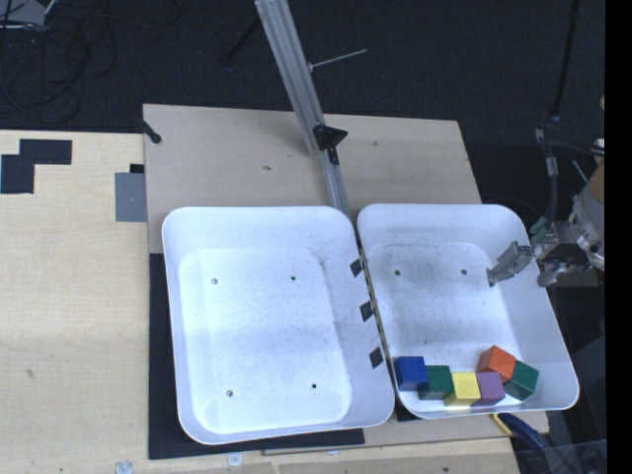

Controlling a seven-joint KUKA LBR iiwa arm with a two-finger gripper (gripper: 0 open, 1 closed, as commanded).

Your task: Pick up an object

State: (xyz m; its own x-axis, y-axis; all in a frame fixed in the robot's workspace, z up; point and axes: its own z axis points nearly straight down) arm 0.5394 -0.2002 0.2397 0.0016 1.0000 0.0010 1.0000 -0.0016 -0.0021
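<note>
- Camera view, looking down at a slant: you have two white bins side by side on the bench, left bin (197, 265) and right bin (444, 227).
- Your gripper (513, 262) sits at the right bin's right rim, about halfway along that side, reaching in from the right. One grey finger (508, 264) pokes out over the rim, angled down-left.
- Claw state: you can't tell wide or narrow from here, the body is half cut off at the frame edge. Nothing visible between the fingers, so no hold to log.
- Your targets are bunched in the right bin's near right corner, well apart from the claw, down the same side of the bin toward the camera.
- Cluster, left to right: blue block (409, 370), dark green block (434, 383) touching it, yellow block (463, 387), purple block (490, 386), orange block (498, 361) just behind the purple one, green block (522, 379) at the far right by the rim.
- Blocks are packed touching or nearly so, in a rough row along the near wall.
- A slanted metal rail (296, 87) runs from the top of the frame down to the gap between the bins.
- Three small black clips (366, 310) sit along the seam where the bins meet.
</note>
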